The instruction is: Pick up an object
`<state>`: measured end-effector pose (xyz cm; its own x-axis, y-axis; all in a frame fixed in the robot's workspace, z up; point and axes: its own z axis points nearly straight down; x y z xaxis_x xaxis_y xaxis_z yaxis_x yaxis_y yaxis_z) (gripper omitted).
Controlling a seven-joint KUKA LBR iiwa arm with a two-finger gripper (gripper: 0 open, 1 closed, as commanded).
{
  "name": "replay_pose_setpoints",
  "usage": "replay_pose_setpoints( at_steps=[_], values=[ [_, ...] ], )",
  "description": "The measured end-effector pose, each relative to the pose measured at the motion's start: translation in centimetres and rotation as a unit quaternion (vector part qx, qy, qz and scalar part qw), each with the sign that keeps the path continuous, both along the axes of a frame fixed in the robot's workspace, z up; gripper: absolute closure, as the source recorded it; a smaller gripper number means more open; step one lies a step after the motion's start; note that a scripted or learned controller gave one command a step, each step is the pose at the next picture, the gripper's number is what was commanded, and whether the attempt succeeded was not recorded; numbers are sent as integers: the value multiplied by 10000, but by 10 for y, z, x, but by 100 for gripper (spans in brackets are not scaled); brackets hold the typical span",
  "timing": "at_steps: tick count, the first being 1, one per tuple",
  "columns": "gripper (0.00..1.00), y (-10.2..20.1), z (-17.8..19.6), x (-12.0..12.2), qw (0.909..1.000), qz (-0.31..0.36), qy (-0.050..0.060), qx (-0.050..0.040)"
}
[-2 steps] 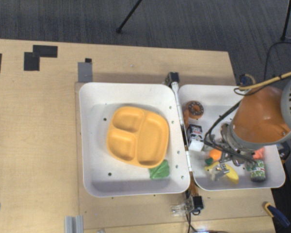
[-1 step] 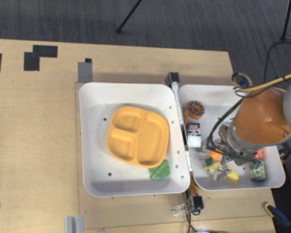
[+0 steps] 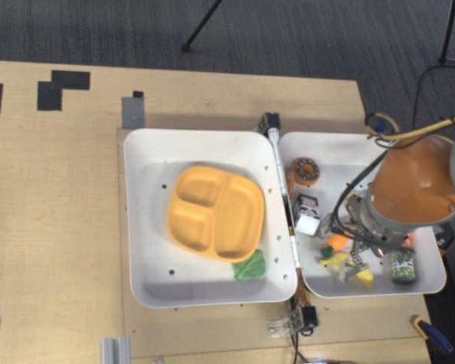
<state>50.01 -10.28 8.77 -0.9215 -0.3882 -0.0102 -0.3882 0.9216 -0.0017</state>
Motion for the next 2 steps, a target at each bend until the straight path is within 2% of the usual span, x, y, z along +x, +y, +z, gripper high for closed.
replay_pose_setpoints(
  at_steps=[1, 2],
  values=[
    [100, 0, 12, 2, 10000, -15, -28, -9],
    [0, -1, 12, 2, 10000, -19, -27, -14]
  ],
)
